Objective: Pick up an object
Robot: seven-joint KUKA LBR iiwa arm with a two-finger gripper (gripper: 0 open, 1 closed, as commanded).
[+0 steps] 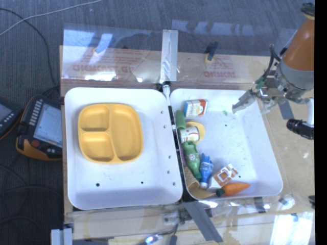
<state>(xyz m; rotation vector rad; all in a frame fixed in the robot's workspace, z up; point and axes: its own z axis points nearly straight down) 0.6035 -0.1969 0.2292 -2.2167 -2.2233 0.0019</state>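
The right bin (255,142) holds several small objects along its left and front sides. A red and white carton (195,107) lies at the back, and below it a yellow and white jar (191,132) rests beside a green bottle (191,156). A blue bottle (205,169), a small red and white box (226,174) and an orange carrot (235,189) lie near the front wall. My gripper (253,105) hangs over the bin's back right corner, open, with nothing between its spread fingers. It stands well apart from every object.
The left bin (153,182) bears a yellow divided plate (110,132). A clear plastic wall (168,60) runs behind both bins. A teach pendant (41,129) lies on the floor to the left. Bare white floor fills the right bin's middle and right side.
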